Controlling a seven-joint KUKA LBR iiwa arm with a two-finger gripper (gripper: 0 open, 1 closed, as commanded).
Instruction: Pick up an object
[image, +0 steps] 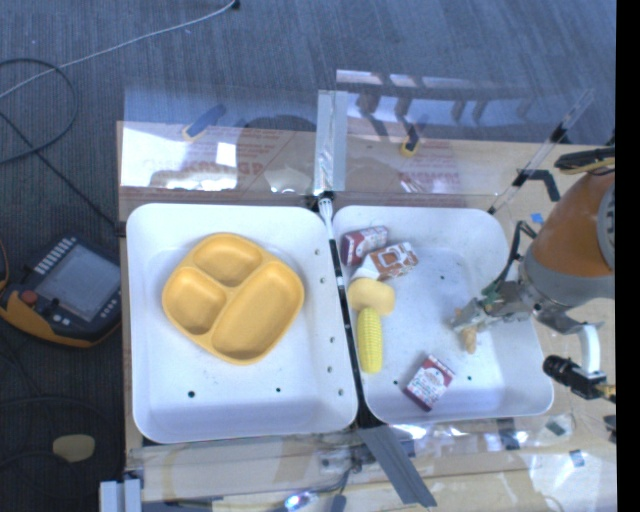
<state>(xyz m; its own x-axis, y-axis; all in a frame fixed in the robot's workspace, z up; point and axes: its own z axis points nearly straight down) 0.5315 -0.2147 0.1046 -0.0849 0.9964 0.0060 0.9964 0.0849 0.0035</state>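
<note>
gripper (468, 322) low in right bin (520, 395) | finger state unclear | small tan object (467, 341) at tips

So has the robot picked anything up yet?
Not that I can see. Done: the arm has reached into the right bin, and its gripper sits low by a small tan piece. In hand: nothing clearly between its fingers. Left: grab and lift something. The corn cob, red packet and two packets lie there, and the yellow tray sits in the left bin.

Dk grey carpet (200, 50) w/ cables (40, 130), wood bench (450, 165).
</note>
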